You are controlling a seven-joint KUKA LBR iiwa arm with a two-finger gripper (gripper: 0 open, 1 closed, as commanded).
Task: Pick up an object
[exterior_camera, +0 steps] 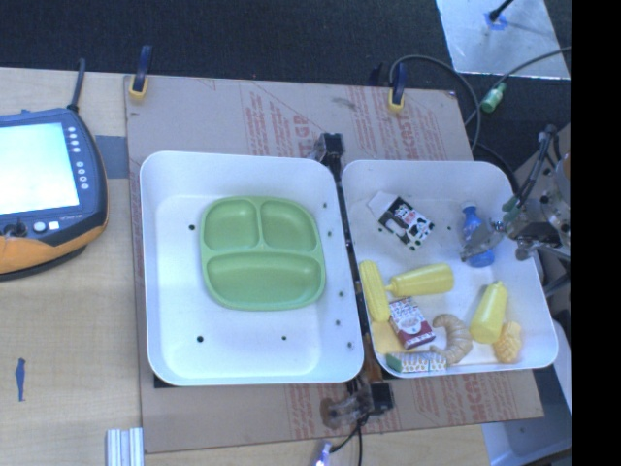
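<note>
Camera view: gripper [500, 229] low at right bin [524, 187] right edge, beside blue object [473, 233]; jaw state unclear.

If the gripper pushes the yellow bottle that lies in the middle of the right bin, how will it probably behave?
The yellow bottle lies on its side and looks round, so it would likely roll. It looks like smooth plastic, perhaps slippery, and probably light.

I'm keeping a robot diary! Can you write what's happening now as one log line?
claw: at right bin's right edge, near blue object | green tray: in left bin | pick: not done
</note>
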